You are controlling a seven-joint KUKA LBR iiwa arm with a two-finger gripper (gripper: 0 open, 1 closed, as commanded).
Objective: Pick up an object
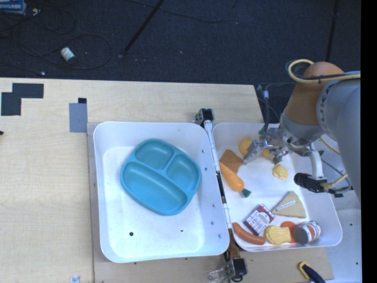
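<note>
Nearest first, along the front wall of the right bin (337, 232):
- Red sausage (248, 234), lying flat at the front left corner.
- Yellow peanut-shaped toy (278, 234), just beside the sausage.
- Small jar or can with a grey end (306, 232), on its side, touching a red item behind the peanut shape.
- Red-and-white packet (258, 219), tilted, just behind the sausage.
- Cheese wedge (290, 205), flat, right of the packet.
- Carrot (232, 180) with green tip, lying against the divider between the bins.
- Brown block (230, 159), touching the carrot's far end.
- Small yellow lump (280, 171), mid-bin, apart from the others.
- Yellow rounded piece (245, 145), near the far wall, beside the pincer.
- Pincer (266, 151), low over the far part of the right bin, fingers spread apart, nothing seen between them; grey arm (339, 114) with orange band enters from the right.
- Left bin (112, 240), holding a blue divided plate (160, 175), flat, three compartments.
- Surface (47, 187), pale wood, bearing both bins.
</note>
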